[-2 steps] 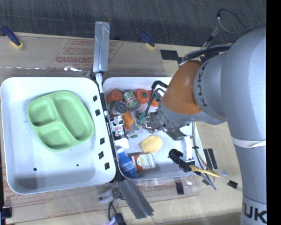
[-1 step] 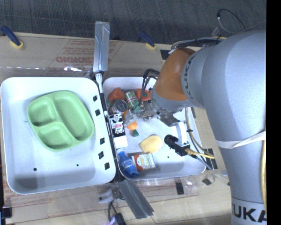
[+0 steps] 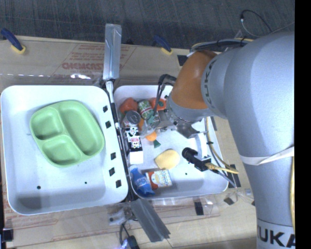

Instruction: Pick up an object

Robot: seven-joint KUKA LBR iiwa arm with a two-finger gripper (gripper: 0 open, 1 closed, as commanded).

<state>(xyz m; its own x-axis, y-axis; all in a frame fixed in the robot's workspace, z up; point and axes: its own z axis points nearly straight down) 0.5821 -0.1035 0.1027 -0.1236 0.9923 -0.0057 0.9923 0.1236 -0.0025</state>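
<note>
While two bins (image 3: 20,191) sit abreast, one green tray (image 3: 67,133) fills left.

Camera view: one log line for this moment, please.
arm: over right bin | gripper: among clutter, grasp unconfirmed | green tray: left bin

"UKA" legible on arm base (image 3: 276,237); cardboard (image 3: 83,61) print unreadable.

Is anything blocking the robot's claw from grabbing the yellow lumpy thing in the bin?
Nothing visible covers the pale yellow rounded lump. It lies bare on the right white bin's floor, with the gripper up over the cluttered cans beyond it.
</note>
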